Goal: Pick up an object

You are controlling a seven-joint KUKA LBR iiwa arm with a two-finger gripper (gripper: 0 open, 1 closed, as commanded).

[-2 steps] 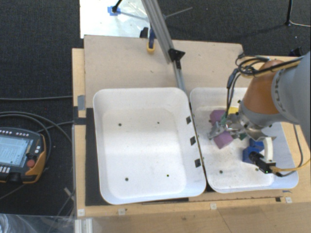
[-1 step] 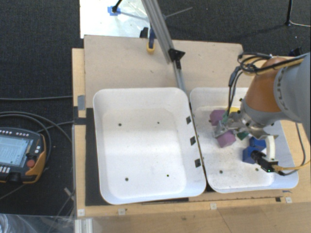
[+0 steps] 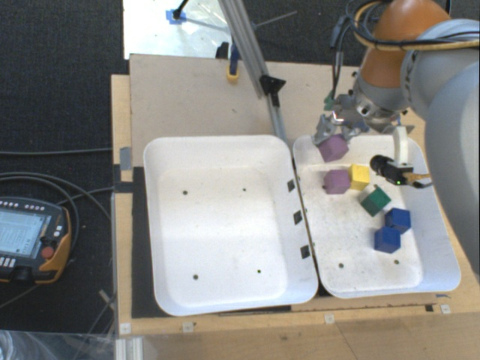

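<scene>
My gripper (image 3: 334, 135) hangs over the back left corner of the right bin (image 3: 375, 280). It is shut on a purple block (image 3: 333, 149), which sits tilted between the fingers, above the bin floor. Below it on the floor lie a second purple block (image 3: 337, 181) and a yellow block (image 3: 360, 175), touching each other. A green block (image 3: 375, 200) lies to their right, and two blue blocks (image 3: 397, 219) (image 3: 387, 239) lie nearer the front.
The left bin (image 3: 225, 216) stands beside the right one, joined by a black-clipped divider (image 3: 298, 216). A slanted metal pole (image 3: 247, 43) rises behind the bins. A teach pendant (image 3: 26, 238) lies far left, off the bench.
</scene>
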